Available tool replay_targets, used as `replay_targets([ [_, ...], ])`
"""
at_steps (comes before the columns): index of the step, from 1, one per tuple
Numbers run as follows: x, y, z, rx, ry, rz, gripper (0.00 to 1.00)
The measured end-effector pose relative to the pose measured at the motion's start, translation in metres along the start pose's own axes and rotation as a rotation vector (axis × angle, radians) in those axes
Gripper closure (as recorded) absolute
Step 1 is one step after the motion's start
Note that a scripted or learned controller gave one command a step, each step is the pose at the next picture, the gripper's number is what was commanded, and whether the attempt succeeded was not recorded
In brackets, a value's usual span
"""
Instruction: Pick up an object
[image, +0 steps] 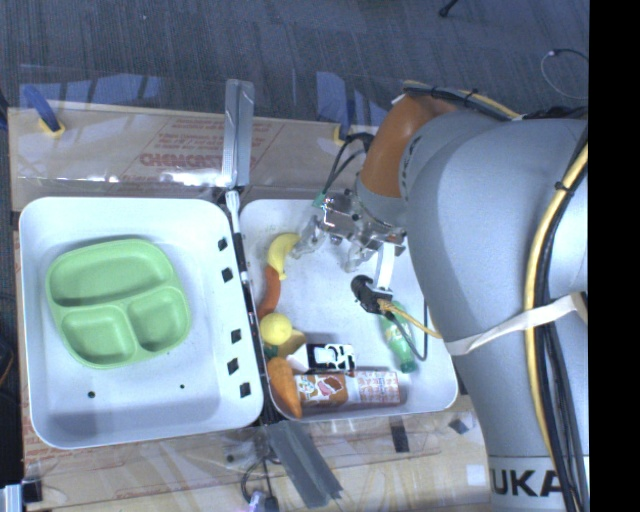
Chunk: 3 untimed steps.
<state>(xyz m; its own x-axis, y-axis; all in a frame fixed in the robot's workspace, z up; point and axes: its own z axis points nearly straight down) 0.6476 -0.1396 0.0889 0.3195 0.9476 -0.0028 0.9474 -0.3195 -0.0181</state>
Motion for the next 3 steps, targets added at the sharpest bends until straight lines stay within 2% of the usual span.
replay_targets([
  [1, 0.0412, -0.0194, -0.0013, -0.011, 0.001, -0.081, 0.00],
  [2, 0.0431, -0.0201, -0.0104, -0.007, 0.001, -0.091, 1.00],
  [3, 0.0435, -0.0202, -0.0103, -0.006, 0.001, -0.092, 0.00],
])
